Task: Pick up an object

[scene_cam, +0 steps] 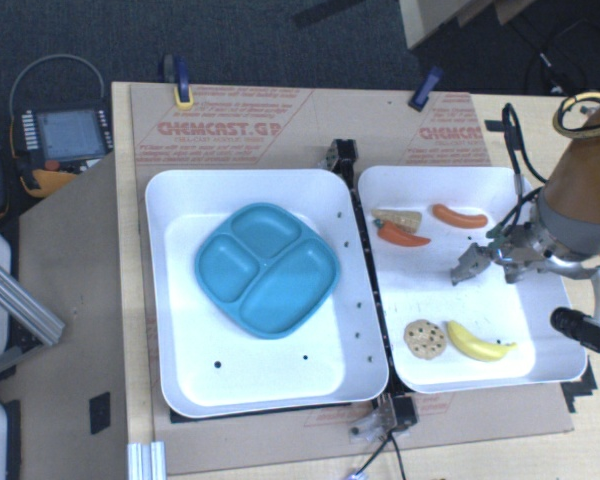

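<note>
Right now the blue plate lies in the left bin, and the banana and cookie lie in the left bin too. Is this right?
Not quite. In the camera view the blue plate lies in the left bin, but the banana and cookie lie in the right bin.

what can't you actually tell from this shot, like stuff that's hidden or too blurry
- Gripper: small and dark over the right bin in the camera view; whether it is open or shut cannot be read.
- Arm: cut off by the right edge, so its base is unseen.
- Pale wedge-shaped item: too small to identify; it lies against the carrot-like piece.
- Cookie and banana: too blurry to tell whether they touch.
</note>
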`<action>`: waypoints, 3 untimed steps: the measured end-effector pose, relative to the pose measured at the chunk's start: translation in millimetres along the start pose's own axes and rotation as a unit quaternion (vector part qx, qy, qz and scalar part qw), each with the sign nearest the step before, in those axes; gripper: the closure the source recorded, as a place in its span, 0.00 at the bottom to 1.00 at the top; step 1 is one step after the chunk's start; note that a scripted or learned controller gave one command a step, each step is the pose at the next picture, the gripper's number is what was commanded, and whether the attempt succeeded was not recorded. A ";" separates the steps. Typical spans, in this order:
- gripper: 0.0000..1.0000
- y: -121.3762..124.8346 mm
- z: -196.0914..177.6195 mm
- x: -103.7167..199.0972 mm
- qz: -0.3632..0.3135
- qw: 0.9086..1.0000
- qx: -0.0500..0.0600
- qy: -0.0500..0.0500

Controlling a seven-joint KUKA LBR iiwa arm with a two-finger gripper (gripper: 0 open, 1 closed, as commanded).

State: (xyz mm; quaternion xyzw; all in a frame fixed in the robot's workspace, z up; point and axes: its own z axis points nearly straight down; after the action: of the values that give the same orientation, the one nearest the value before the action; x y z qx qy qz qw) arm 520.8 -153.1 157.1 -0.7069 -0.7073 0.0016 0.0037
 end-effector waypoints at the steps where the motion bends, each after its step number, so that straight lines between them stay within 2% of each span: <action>1: 0.00 2.6 60.4 -6.7 0.001 1.000 0.000 0.000; 2: 1.00 4.3 46.0 -6.9 0.001 1.000 -0.004 -0.002; 3: 1.00 0.2 -16.4 -6.6 0.000 1.000 -0.007 -0.003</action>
State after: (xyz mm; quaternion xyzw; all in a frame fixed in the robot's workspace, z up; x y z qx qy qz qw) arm 521.1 -159.7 173.5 -0.7069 -0.7073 -0.0015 -0.0034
